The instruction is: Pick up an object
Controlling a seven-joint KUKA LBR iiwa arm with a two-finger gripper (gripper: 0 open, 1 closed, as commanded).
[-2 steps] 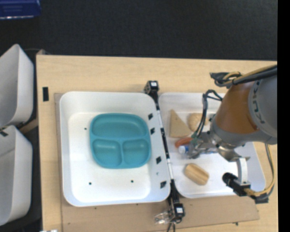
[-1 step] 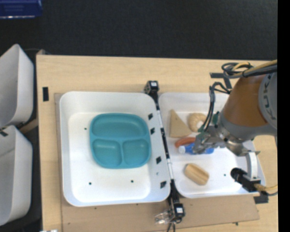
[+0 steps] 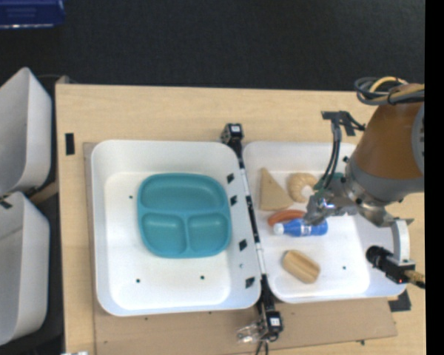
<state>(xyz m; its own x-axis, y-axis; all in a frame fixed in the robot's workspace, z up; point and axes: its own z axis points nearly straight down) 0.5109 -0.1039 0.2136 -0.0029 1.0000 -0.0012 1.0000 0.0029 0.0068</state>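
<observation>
Dark floor runs behind a light wood counter (image 3: 163, 113), w/ white containers stacked at the far left. Two shallow white bins sit side by side on the counter, joined along the middle by a clipped seam.

Left bin (image 3: 111, 272) carries a teal divided plate (image 3: 183, 214), roughly centred, w/ bare white floor all round it, esp. toward the near edge.

The grey arm (image 3: 388, 150) w/ its orange band comes in from the right and hangs over the right bin (image 3: 355, 283), covering its right part.

Right bin contents, big to small: a tan wedge (image 3: 272, 191) near the seam side, point up toward the far wall; a tan oval roll (image 3: 301, 266) near the front, long axis slanting left-far to right-near, free space around it; a pale round bun (image 3: 302, 185) just beside the wedge; a blue bottle w/ white cap (image 3: 302, 229), lying flat, long axis left-right, cap pointing at the seam; a red-orange sausage shape (image 3: 285, 217) just above and touching the bottle, roughly parallel.

The gripper (image 3: 315, 211) sits low over the bottle's right half; can't tell how far its jaws are apart, nor if it has anything.
</observation>
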